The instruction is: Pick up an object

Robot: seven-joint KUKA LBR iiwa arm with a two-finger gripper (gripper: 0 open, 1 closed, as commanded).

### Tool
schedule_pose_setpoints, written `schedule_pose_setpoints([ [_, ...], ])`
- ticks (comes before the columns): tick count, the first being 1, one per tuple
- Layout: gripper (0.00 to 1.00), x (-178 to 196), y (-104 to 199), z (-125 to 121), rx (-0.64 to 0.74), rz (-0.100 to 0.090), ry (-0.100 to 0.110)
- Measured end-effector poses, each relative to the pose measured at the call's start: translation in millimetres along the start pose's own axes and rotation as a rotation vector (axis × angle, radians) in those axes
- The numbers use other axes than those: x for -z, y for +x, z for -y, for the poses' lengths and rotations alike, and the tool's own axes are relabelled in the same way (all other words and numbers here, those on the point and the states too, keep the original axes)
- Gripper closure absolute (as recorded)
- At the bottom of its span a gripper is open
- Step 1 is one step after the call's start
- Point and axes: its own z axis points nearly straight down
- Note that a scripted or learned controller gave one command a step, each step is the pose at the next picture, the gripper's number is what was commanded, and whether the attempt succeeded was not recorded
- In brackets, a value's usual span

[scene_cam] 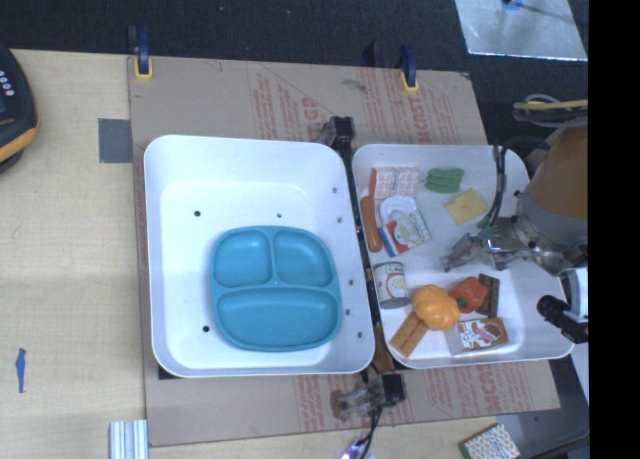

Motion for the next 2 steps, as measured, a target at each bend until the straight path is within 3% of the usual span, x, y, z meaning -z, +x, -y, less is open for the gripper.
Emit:
schedule_pose_setpoints([
  [1, 0.00, 3, -16, 60, -0.001, 0.001, -0.004],
  [2, 1.00, 15, -16, 56, 0.004, 0.005, -0.012],
])
